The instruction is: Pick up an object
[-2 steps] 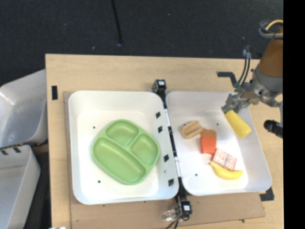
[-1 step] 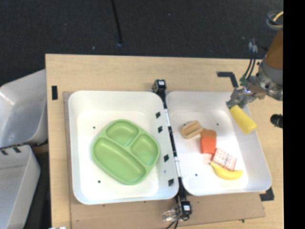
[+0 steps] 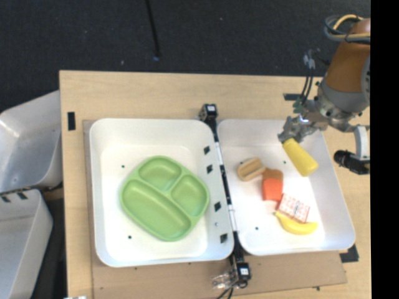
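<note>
- Bench (image 3: 75,92): light wood-coloured top, fills the middle of the frame, dark floor beyond its upper edge.
- Left bin (image 3: 106,242): shallow, white, rounded corners, sits directly on the bench, centre-left of frame.
- Right bin (image 3: 330,229): same type, centre-right, set edge to edge with the left bin.
- Small black clips (image 3: 207,111) on the seam between the bins, one at its upper end, another at its lower end near the bottom of the frame.
- Short black marks on the bench top: one at the left (image 3: 71,121), one near the lower right corner (image 3: 349,254).
</note>
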Controlling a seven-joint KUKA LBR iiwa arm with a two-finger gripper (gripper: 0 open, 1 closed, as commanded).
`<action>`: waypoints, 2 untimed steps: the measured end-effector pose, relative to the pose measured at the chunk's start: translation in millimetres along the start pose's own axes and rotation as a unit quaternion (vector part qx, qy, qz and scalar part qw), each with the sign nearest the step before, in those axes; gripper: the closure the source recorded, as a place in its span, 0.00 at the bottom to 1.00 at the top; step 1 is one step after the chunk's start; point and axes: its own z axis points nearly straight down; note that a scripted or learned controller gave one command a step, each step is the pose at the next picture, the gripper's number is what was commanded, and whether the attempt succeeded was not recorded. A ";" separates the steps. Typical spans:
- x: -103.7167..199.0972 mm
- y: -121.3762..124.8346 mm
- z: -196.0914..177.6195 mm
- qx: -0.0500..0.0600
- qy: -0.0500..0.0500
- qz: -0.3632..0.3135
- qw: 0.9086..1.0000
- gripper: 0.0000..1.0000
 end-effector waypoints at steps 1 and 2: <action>55.7 -11.3 -7.1 0.000 0.001 0.000 1.000 1.00; 105.8 -1.5 -13.1 -0.001 0.001 -0.001 1.000 1.00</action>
